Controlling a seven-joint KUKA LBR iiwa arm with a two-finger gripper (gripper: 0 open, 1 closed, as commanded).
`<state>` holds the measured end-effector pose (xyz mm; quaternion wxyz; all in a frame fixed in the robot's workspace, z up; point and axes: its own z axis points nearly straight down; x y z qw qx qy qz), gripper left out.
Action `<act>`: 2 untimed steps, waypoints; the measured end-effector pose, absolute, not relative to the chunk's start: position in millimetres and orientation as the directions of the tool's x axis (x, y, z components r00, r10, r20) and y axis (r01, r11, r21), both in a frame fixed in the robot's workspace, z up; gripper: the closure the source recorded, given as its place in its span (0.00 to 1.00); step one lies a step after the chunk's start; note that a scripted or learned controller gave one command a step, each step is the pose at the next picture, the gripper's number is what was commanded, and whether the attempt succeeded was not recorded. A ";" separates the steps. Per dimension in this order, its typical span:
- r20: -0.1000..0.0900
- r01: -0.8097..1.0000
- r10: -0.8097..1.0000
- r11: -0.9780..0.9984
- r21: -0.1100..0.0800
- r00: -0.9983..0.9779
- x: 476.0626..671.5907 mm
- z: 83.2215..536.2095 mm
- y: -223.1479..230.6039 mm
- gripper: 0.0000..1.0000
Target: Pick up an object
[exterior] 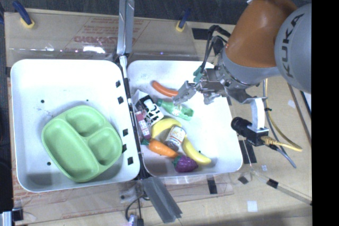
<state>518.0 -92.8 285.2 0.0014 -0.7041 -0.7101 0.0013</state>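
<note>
My gripper [184,93] hangs over the upper middle of the right bin [222,135], reaching in from the right. Just below its tip lies a pale green translucent object [179,109]. An orange sausage-shaped piece [164,88] lies just to the gripper's left. Lower in the bin are a yellow banana [163,126], a small jar [176,136], a carrot [161,148], a second banana [196,155] and a purple grape bunch [185,164]. A black-and-white box [150,108] and a dark red packet [142,123] lie along the bin's left wall. Nothing is visibly held.
The left bin [32,82] holds a green divided plate [82,141]. A metal divider strip [125,24] runs between the bins at the back. Cables and a black fitting [249,130] hang off the arm over the right bin's right rim.
</note>
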 end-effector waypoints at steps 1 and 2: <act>0.001 1.000 1.000 0.031 -0.003 -0.031 480.3 90.8 -118.8 0.00; 0.000 0.999 0.999 0.038 -0.003 -0.038 480.7 100.2 -118.3 1.00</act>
